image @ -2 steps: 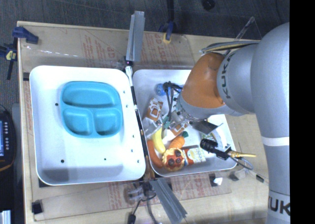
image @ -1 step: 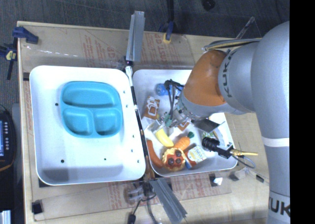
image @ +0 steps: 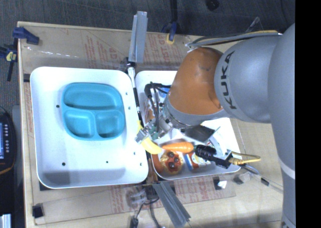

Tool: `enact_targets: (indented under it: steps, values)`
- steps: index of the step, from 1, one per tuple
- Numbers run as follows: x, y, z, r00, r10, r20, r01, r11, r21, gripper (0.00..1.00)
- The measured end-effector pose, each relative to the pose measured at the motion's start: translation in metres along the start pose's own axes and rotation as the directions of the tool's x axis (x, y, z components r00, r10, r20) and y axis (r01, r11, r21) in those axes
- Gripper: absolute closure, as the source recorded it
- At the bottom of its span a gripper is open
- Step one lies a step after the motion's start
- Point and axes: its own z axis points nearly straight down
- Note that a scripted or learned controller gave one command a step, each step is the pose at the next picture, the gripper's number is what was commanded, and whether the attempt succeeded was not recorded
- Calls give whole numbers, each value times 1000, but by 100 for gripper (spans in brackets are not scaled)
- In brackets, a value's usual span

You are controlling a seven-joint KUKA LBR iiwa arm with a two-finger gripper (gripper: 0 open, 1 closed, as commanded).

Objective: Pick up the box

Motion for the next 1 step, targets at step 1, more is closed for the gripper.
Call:
enact_targets:
  steps: [1]
  values:
    - [-67,-43,-17,971,-240,0,240,971,1,100]
